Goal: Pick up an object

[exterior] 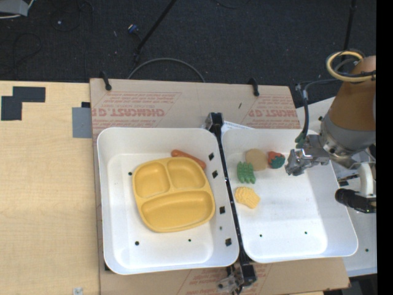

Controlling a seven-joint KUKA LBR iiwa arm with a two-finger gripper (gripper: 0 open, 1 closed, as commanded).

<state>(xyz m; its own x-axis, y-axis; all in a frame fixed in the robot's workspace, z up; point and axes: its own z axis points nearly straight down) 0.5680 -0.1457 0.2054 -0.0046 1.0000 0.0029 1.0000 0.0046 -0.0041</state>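
In the right bin (307,232) lie a green toy (246,173), a yellow corn-like toy (247,196), a tan round piece (256,158) and a small red and teal toy (276,160). My gripper (296,165) hangs low over the bin's upper right part, just right of the red and teal toy. Nothing shows between its fingers. An orange sausage-like toy (189,157) lies in the left bin (120,226) behind a yellow divided plate (174,194).
A black divider (224,183) runs between the two bins. Cardboard (159,106) lies under and behind them. The arm's orange band (356,97) and grey wrist stand over the right bin's far right edge. Wooden bench (43,195) stretches to the left.
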